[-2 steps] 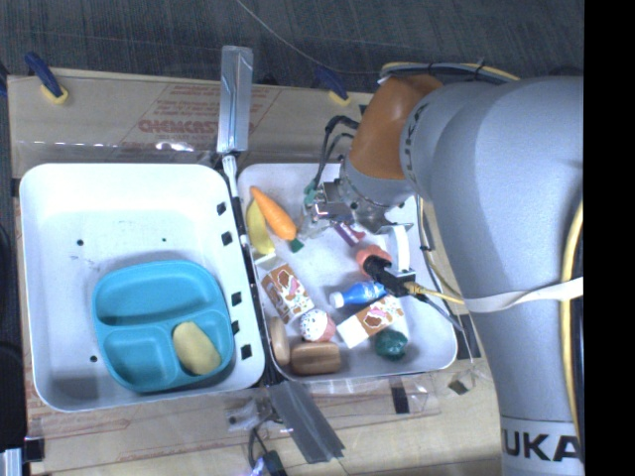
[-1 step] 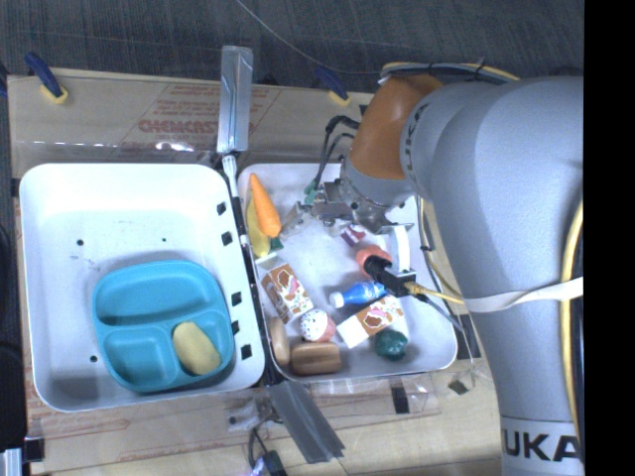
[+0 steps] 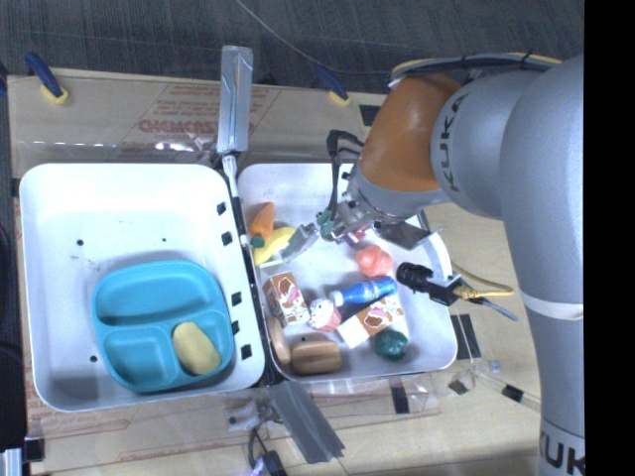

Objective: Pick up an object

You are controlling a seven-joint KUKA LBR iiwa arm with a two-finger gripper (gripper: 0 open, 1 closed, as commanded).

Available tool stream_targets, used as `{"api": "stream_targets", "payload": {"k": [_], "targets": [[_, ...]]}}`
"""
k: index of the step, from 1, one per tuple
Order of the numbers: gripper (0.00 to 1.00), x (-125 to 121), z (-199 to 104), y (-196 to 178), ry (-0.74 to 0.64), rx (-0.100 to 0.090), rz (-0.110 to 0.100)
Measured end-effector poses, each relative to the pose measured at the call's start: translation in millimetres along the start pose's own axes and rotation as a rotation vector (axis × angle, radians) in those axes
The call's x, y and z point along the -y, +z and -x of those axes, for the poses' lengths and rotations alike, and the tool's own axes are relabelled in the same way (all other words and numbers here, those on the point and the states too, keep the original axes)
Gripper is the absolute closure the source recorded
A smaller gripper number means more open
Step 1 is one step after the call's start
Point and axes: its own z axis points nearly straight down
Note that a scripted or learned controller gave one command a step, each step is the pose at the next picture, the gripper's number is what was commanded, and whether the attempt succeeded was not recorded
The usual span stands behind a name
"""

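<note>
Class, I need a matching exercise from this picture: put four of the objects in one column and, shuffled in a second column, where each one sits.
Things:
1. yellow potato
2. blue bottle
3. green toy
4. carrot

Places:
A. right bin, top left corner
B. on the blue tray in the left bin
C. right bin, bottom right corner
D. middle of the right bin

Pairs: 1-B, 2-D, 3-C, 4-A
</note>
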Motion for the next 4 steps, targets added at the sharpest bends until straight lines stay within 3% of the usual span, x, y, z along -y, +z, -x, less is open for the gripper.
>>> {"api": "stream_targets", "payload": {"k": [1,2,3,4], "targets": [[0.00,71,-27,36,-0.208,0.008,0.012],[0.00,-12,31,48,0.108,0.005,0.018],[0.00,-18,35,47,-0.062,0.010,0.020],[0.00,-59,49,49,-0.269,0.011,0.014]]}}
